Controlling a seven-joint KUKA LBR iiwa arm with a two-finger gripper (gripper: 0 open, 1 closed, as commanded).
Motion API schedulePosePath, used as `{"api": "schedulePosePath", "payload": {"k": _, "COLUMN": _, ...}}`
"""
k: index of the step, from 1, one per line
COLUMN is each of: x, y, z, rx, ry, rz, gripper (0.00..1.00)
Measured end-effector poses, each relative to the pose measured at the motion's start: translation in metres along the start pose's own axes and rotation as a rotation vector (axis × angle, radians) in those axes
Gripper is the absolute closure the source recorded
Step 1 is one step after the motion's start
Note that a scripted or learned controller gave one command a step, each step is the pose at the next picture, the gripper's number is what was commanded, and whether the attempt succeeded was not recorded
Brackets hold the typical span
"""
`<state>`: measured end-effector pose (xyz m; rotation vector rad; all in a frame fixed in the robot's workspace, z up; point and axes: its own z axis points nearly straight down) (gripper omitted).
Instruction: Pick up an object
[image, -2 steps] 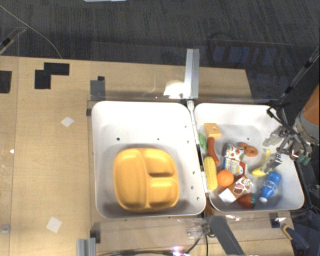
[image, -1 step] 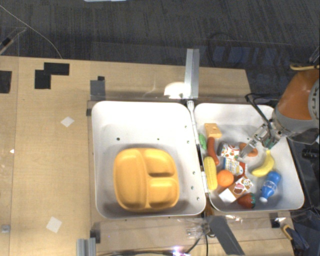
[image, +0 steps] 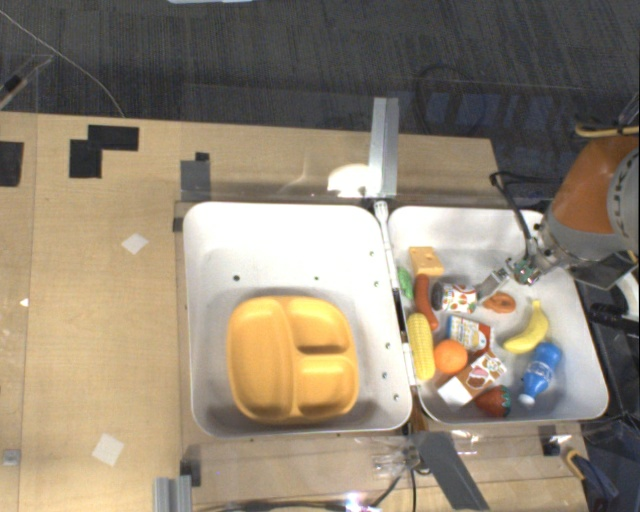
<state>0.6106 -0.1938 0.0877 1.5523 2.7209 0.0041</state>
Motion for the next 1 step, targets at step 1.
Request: {"api": "schedulePosePath", "payload": {"k": 1, "x": 0.053, "y": 0.0196, "z": -0.0006, "rx": -0.001, "ry": 0.001, "rz": 0.294, "gripper": 0.0}}
